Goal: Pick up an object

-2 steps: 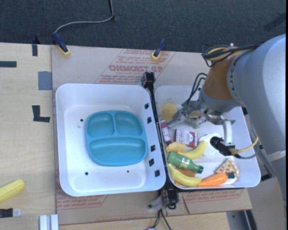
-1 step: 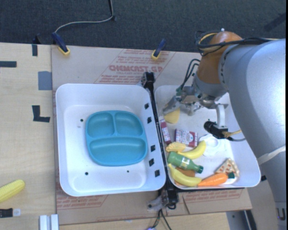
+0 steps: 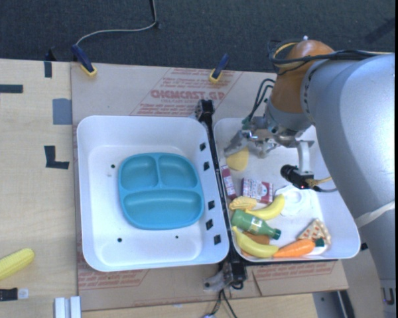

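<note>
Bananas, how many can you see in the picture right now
2, both in the right bin. One banana lies near the bin's middle, above the green bottle. The other banana lies below the bottle, beside the carrot. The arm could hide more.

I am being watched by one camera fixed above my bench, looking down at a slant and taking in both the left bin (image 3: 93,177) and the right bin (image 3: 348,234) from a middling distance. My arm (image 3: 358,118) is reaching in from the right edge, looming large there.
</note>
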Motion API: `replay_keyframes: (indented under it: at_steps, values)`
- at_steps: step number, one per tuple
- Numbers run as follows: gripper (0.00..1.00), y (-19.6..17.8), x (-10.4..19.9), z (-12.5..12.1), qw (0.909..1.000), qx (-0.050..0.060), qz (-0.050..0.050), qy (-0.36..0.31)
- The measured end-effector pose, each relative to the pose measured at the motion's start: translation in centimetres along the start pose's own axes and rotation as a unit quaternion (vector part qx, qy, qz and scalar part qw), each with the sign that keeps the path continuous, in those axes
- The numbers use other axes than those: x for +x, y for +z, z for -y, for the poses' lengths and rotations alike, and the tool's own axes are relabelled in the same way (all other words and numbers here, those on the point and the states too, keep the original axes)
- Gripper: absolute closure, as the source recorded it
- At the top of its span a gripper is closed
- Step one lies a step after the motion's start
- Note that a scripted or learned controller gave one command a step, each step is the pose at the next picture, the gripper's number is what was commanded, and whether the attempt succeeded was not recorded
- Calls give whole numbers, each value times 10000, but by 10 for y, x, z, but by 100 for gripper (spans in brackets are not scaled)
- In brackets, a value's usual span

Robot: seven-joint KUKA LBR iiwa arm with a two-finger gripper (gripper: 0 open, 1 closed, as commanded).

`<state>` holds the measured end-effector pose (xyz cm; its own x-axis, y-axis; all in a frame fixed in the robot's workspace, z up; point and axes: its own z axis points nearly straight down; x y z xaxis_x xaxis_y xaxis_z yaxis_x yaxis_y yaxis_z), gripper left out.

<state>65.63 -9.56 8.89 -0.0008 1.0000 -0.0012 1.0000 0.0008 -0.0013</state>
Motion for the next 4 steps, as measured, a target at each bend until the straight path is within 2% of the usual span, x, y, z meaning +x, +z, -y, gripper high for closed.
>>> replay_keyframes:
  at_steps: [1, 4]
  values:
    - [0, 3, 1, -12, 10000, -6, 0, -5]
    - [0, 4, 1, -12, 10000, -7, 3, -6]
